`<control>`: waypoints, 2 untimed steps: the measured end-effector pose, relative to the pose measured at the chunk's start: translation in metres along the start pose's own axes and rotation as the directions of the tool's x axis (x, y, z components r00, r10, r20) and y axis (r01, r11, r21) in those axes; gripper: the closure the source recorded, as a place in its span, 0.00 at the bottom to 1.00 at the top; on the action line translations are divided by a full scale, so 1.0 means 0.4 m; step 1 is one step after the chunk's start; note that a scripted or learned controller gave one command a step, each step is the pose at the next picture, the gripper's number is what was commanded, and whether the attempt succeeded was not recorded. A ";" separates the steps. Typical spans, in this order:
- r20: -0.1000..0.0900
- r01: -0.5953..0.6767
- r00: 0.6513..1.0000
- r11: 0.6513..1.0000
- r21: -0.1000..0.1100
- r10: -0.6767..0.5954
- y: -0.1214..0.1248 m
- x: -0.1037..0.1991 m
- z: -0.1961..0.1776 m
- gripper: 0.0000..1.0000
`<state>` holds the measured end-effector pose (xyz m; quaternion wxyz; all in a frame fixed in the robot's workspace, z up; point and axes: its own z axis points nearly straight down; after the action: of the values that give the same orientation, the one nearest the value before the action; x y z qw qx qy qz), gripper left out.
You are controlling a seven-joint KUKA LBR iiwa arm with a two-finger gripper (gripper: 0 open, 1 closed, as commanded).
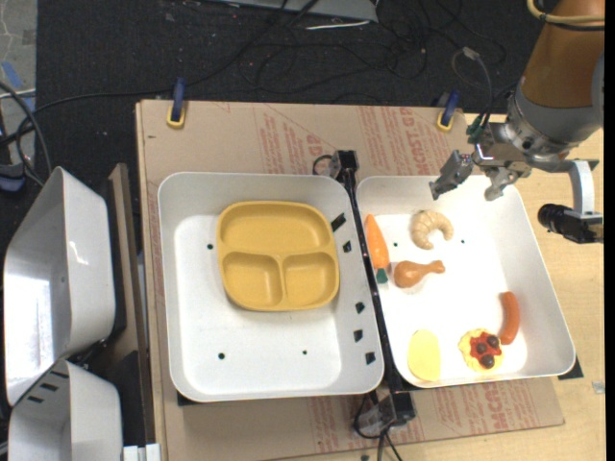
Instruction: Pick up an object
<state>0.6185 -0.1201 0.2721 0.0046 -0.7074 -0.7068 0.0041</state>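
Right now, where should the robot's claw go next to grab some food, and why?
Probably straight down and a little left onto the croissant. The gripper hangs open above the right bin's far edge, holding nothing, and the croissant is the closest food, lying apart from the others.

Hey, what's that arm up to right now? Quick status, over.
Gripper open, empty, above the right bin's far edge. Nearest thing: croissant, untouched, just below it. Carrot, chicken leg, sausage lie apart; nothing blocking.
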 end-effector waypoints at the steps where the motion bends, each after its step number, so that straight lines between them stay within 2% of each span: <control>1: 0.002 0.002 1.000 1.000 -0.012 -0.002 0.005 0.001 -0.018 0.00; 2: 0.001 0.001 1.000 1.000 -0.007 -0.001 0.018 0.012 0.137 0.00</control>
<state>0.6249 -0.1154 0.2170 0.0020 -0.7070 -0.7072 0.0018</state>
